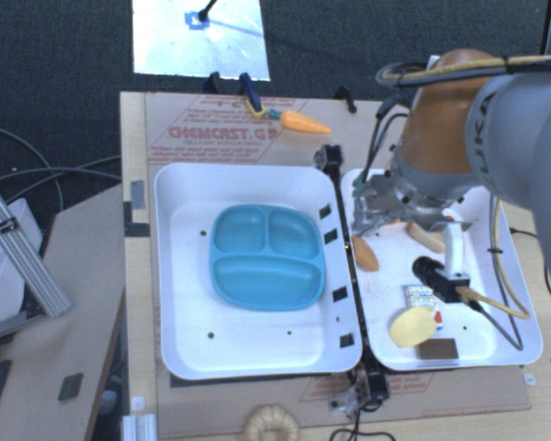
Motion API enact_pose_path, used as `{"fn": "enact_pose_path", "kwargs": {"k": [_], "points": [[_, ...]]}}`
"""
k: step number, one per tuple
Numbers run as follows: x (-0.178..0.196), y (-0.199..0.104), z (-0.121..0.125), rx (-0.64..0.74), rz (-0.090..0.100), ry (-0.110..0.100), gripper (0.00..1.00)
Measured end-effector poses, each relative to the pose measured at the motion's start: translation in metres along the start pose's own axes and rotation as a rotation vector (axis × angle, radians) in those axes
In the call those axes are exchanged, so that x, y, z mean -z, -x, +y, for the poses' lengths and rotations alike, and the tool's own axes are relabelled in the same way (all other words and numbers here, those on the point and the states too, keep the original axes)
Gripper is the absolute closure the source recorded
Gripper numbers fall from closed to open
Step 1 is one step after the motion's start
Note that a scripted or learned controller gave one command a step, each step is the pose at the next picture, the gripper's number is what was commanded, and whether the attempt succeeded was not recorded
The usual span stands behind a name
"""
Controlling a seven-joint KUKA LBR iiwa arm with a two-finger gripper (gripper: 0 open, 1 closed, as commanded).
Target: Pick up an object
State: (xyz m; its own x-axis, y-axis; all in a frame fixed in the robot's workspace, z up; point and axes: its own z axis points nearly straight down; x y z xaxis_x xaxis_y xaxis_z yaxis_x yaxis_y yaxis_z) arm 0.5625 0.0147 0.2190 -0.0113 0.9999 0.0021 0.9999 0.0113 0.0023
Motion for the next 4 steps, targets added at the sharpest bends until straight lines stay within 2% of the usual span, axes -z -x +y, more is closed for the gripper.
{"fn": "enact_pose_path", "kwargs": {"k": [1, 2, 3, 4], "points": [[-0.006, -0.05, 0.005, -0.002, -0.001, -0.001, 1.0], [-0.003, -0.074, 0.009, -0.005, -0.001, -0.001, 1.0], [0.016, -0.07, 0.003, -0.006, -0.001, 0.0, 1.0], [0.01, -0.078, 0.001, -0.006, -0.002, -0.002, 1.0]]}}
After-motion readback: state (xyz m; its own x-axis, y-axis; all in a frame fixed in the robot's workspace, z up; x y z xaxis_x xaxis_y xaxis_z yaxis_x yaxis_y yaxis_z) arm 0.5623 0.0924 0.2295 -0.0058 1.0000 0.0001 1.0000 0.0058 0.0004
